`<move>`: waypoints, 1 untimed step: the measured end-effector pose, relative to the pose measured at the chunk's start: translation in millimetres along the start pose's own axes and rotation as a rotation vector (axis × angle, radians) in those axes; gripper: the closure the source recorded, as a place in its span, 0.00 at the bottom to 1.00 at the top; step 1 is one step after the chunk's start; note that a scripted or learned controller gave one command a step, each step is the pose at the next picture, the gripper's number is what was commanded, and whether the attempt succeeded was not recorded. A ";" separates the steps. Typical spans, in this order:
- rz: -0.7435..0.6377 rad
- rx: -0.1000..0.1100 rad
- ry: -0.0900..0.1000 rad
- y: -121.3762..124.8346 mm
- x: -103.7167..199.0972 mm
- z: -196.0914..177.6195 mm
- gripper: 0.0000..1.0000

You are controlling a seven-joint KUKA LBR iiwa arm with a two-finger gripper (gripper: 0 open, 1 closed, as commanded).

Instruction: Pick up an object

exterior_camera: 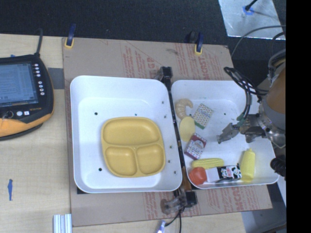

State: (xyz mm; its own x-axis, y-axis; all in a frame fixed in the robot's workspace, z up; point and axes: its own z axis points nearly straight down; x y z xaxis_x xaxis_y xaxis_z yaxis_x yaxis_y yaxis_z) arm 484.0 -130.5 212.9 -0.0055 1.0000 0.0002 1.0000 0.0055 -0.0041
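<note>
The right bin holds several toy foods. Along its left side lie a pale croissant, a yellow pear-like fruit, a patterned packet and a maroon packet. Near the front wall are a corn cob, a red tomato, a black-and-white carton and a yellow bottle. My gripper hangs over the right half of this bin, above bare floor, its fingers spread open with nothing between them. The bottle is just in front of it.
The left bin carries a yellow divided plate. A control tablet with an orange case rests on the bench at far left. Clamps pin the cardboard sheet at the back. A cable loops over the right bin's far corner.
</note>
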 end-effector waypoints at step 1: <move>-0.002 0.001 -0.002 89.9 31.6 113.9 0.00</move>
State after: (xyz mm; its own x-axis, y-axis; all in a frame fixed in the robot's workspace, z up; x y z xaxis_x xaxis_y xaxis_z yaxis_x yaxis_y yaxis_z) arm 573.3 -98.4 98.7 -0.0074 1.0000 -0.0013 1.0000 0.0074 -0.0054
